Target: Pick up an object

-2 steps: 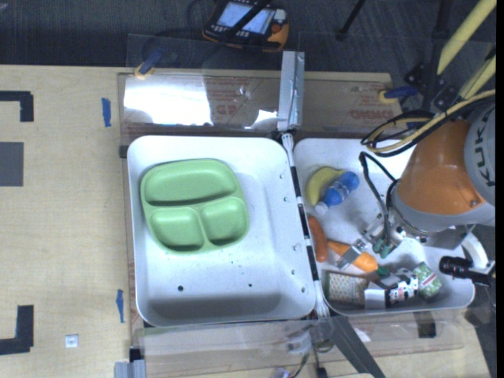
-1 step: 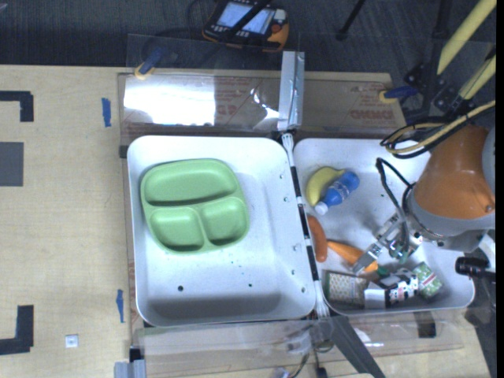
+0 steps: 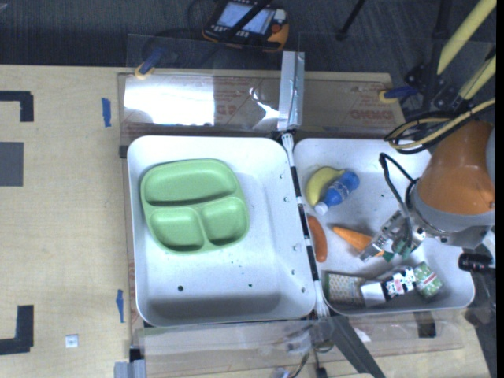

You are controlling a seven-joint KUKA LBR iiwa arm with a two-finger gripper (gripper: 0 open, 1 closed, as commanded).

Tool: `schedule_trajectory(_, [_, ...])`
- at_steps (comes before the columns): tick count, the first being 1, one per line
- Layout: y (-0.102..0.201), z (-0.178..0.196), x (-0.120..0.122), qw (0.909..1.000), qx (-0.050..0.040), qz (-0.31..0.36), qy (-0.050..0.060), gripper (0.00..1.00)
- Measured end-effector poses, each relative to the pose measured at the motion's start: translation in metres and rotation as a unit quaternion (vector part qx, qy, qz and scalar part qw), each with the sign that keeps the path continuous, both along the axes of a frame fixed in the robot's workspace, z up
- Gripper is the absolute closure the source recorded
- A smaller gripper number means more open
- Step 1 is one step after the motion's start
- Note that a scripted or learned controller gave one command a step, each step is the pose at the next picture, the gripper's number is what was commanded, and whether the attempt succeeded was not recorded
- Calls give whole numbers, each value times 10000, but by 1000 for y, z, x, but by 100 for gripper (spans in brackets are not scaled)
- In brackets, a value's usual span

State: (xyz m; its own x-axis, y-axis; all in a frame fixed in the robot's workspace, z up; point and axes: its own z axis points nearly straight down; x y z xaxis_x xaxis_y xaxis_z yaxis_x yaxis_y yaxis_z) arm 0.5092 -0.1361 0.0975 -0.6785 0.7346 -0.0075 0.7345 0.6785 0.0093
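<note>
Robotics laboratory. A wooden bench [image 3: 55, 211] with black marker squares and blue tape carries two white bins [image 3: 260, 235]; a grey-and-orange industrial arm [image 3: 461, 183] reaches in from the right. A teach pendant [image 3: 244, 20], tripod legs and cables occupy the far floor.

From my seat the surface [image 3: 55, 235] looks like pale, matt wood or board. Both bins read as smooth white plastic, the left bin [image 3: 268, 211] with a faint sheen and the right bin [image 3: 457, 290] speckled with small dark marks. The green tray [image 3: 195, 203] is matt moulded plastic. The banana [image 3: 323, 181] and carrot [image 3: 353, 238] look like glossy toy plastic, and the bottle [image 3: 337, 191] has a shiny blue wrap. I see bare metal glinting on the hand [image 3: 391, 242]; the arm's orange band [image 3: 463, 176] is smooth and slightly glossy.
</note>
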Motion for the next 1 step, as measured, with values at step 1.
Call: schedule_trajectory(1, [78,86,22,9899,5,-1419,52,100])
